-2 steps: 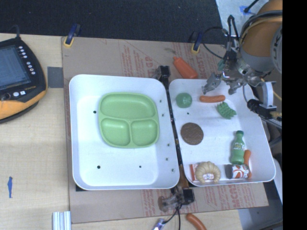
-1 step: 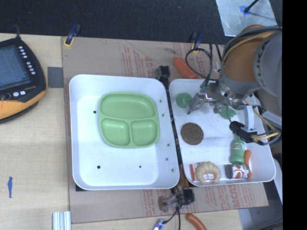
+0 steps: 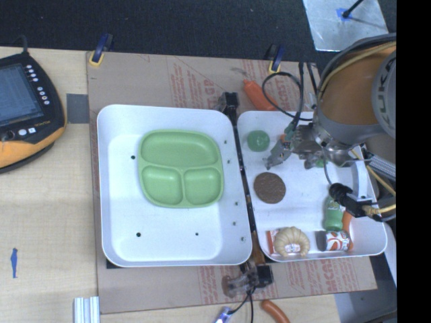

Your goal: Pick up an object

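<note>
The gripper (image 3: 277,155) hung over the far part of the right bin (image 3: 306,194), its 2 fingers slightly apart and clamped on nothing; a green round object (image 3: 257,140) lay just left of it, a brown disc (image 3: 269,188) nearer; a green divided plate (image 3: 181,167) sat in the left bin (image 3: 121,214).

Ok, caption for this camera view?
Gripper above the right bin, near a green ball and brown disc.
</note>
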`<state>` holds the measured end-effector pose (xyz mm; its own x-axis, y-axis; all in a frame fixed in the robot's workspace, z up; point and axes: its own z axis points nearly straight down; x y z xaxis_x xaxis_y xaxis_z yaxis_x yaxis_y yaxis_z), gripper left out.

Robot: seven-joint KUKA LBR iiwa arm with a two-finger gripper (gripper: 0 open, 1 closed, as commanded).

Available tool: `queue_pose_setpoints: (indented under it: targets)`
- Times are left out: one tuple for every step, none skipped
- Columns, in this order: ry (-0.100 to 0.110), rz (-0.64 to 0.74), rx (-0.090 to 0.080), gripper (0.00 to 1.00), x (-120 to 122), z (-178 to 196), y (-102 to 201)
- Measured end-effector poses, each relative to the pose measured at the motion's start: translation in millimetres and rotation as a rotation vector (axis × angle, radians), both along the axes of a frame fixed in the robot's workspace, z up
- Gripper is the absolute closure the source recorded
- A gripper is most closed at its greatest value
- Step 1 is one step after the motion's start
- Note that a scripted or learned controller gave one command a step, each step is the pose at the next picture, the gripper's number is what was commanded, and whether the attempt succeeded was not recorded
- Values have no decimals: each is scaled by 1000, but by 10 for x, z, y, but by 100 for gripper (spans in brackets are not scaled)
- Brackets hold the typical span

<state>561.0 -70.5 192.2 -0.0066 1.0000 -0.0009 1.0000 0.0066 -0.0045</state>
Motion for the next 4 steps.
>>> queue_pose_setpoints:
  targets:
    - [1, -3, 0, 0, -131, -6, 52]
    - [-1, 0, -1, 0, 54, -6, 304]
    - [-5, -3, -2, 0, 276, -988, -429]
    - [-6, 0, -1, 0, -251, -988, -367]
